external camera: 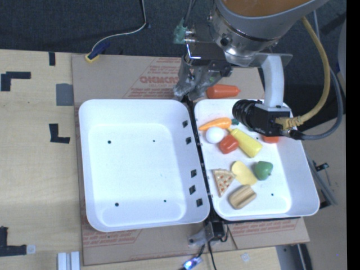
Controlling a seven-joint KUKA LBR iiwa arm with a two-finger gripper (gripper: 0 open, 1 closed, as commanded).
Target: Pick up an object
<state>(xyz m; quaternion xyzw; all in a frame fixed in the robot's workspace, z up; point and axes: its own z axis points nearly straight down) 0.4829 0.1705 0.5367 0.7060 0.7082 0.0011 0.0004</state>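
A: Are the fingers (pixel 190 89) gripping anything?
B: Can't tell; they hang at the right bin's (pixel 292 198) back-left corner, just beside the orange carrot (pixel 223 91) resting on the rim.

The table (pixel 34 167) is pale wood, marked with a few black tape pieces left of a brown cardboard sheet (pixel 135 77) that carries faint red print. Behind the cardboard, at the table's far edge, lies dark carpet-like floor (pixel 67 10), and a thin white cable (pixel 132 30) runs across it to a blue and yellow clip (pixel 97 50) at the cardboard's far left corner. In front of the cardboard, a small black fitting (pixel 211 232) with wires hangs at the table's near edge, under even, soft light.
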